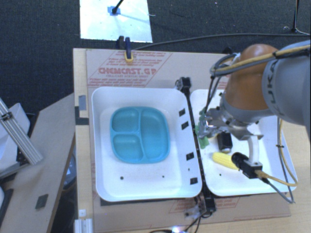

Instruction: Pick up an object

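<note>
While the hand (210, 128) hangs over the right bin (272, 178), grip state unreadable, a yellow object (224, 159) lies beside

The grey arm with its orange band (257, 89) covers much of the right shallow white bin (272, 186). At nine o'clock from its wrist, a small green object (202, 141) shows partly, shape unclear.

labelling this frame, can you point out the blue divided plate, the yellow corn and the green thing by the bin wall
blue divided plate (141, 134): camera view, on its centre ridge, in the left bin
yellow corn (224, 159): camera view, mid-body, in the right bin
green thing (203, 141): camera view, on its visible lower part, under the arm's wrist
</note>
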`<state>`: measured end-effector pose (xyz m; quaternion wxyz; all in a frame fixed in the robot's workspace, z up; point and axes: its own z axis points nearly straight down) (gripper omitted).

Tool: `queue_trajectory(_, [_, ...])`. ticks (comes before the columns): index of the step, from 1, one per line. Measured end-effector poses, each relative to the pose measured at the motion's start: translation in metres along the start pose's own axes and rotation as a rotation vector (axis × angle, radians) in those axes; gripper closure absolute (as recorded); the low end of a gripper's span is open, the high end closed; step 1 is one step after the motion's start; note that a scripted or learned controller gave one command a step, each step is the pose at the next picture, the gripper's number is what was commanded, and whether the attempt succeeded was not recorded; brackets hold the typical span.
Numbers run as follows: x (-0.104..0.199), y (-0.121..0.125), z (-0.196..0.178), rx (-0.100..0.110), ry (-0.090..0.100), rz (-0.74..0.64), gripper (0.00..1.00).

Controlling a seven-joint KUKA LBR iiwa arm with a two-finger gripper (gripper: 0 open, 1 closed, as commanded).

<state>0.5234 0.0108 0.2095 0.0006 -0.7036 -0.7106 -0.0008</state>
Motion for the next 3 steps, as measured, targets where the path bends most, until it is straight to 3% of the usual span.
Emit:
queue_trajectory(2, [0.1,-0.031,-0.001,0.001,0.001,-0.001,1.0])
queue_trajectory(3, [0.097,-0.031,-0.002,0.0,-0.001,0.006,0.0])
